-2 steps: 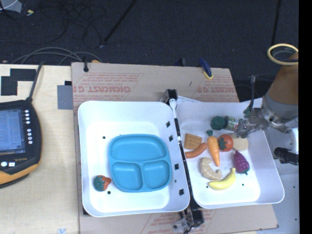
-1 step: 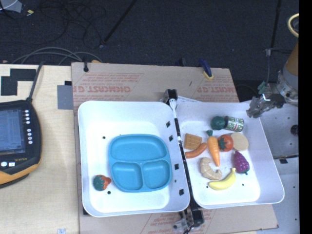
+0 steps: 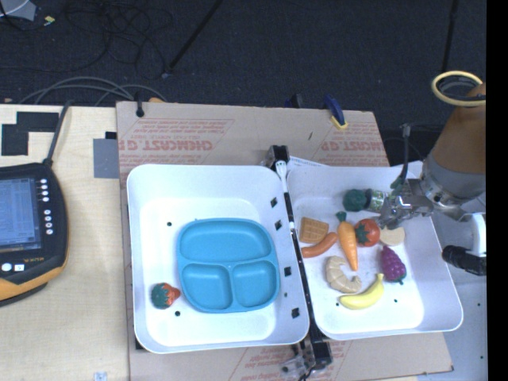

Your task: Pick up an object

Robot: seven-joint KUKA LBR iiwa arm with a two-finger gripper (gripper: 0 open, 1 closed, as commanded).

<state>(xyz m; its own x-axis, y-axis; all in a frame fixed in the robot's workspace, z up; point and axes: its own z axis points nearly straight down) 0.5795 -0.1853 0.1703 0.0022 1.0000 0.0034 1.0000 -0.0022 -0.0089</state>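
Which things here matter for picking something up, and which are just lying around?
For the job: gripper, tomato, carrot, banana, grapes, croissant, waffle, green vegetable.

Lying about: blue divided plate, strawberry, teach pendant.

One fixed camera looks down at a slant from above the table [image 3: 87, 133] — far enough to take in both white bins [image 3: 151, 213] side by side, the arm [image 3: 460, 145] entering from the right edge.

We note 2 white bins [image 3: 151, 189], a blue divided plate [image 3: 228, 263], an orange carrot [image 3: 348, 244], yellow banana [image 3: 363, 296], purple grapes [image 3: 392, 263].
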